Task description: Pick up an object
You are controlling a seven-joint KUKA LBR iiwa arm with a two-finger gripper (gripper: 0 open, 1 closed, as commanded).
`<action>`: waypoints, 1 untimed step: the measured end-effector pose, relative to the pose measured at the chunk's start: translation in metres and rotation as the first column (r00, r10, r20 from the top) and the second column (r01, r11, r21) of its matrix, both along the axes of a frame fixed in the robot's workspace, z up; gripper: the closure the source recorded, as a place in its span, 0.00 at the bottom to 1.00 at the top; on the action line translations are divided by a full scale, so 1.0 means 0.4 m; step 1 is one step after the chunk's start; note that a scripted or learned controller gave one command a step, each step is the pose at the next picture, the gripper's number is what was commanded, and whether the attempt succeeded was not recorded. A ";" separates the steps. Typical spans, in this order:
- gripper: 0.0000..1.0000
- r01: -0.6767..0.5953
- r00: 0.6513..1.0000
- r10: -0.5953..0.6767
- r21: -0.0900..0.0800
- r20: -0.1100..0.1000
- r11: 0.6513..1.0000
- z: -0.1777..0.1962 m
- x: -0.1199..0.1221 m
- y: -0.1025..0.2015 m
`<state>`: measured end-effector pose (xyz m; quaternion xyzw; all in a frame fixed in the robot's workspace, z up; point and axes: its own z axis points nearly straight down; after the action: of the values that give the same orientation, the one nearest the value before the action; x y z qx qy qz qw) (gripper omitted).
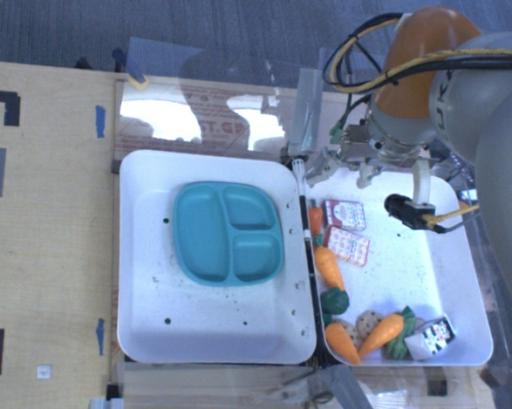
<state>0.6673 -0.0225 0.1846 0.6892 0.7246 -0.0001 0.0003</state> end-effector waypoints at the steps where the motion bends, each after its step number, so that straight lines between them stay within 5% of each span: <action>1: 0.00 0.034 0.999 -0.034 -0.002 -0.007 0.999 -0.122 -0.061 -0.202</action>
<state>0.6431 -0.1033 0.1357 0.7015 0.7127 -0.0031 -0.0016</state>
